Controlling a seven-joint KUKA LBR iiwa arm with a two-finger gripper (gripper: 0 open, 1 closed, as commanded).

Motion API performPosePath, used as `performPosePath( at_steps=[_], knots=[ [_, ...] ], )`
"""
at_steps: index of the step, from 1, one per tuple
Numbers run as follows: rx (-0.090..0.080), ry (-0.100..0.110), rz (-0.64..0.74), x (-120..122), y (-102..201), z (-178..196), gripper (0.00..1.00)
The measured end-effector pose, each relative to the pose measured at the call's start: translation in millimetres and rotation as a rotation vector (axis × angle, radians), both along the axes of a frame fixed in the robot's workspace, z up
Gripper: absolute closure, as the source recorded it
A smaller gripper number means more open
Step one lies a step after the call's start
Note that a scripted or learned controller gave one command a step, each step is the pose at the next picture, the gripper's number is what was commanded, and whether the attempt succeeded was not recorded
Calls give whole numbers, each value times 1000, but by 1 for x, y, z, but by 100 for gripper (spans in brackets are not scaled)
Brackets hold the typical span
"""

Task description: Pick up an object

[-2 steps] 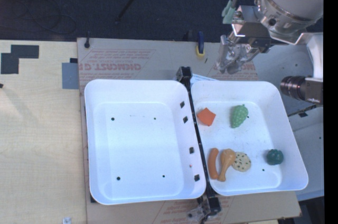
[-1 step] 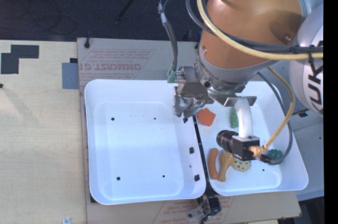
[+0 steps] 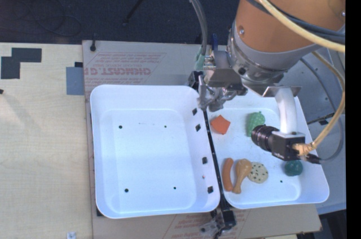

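Closest to my camera, the orange band (image 3: 282, 1) above the wrist looms large at the upper right, with grey wrist hardware under it. From there the gripper (image 3: 213, 101) hangs over the far-left corner of the right bin (image 3: 316, 193), right by the divide between the two bins. I cannot tell from this angle whether it is open or closed, and I see nothing between its tips.

On my screen the objects all sit in the right bin. An orange block (image 3: 220, 124) lies just below the gripper, apart from it. A green leafy piece (image 3: 255, 123) rests to its right. Further toward the near edge I see an orange sausage-like piece (image 3: 227, 173) touching a tan drumstick (image 3: 242, 173), and just beside that a speckled cookie (image 3: 258, 173). A dark teal lump (image 3: 293, 168) sits near the right wall, partly behind a black cylindrical unit (image 3: 274, 141) mounted on the arm.

Beside it, the left bin (image 3: 101, 119) shows bare white floor with small dark dots. Both bins rest on cardboard (image 3: 130, 66) atop the pale desk (image 3: 39, 147).
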State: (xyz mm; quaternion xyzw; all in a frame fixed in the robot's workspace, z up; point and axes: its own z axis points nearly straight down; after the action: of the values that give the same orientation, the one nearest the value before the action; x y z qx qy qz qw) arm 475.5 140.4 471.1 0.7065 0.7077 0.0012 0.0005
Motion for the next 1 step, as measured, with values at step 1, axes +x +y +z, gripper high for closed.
performPosePath(
  at_steps=[1],
  knots=[
    [-6,18,-1,-1,11,-129,100]
  ],
)
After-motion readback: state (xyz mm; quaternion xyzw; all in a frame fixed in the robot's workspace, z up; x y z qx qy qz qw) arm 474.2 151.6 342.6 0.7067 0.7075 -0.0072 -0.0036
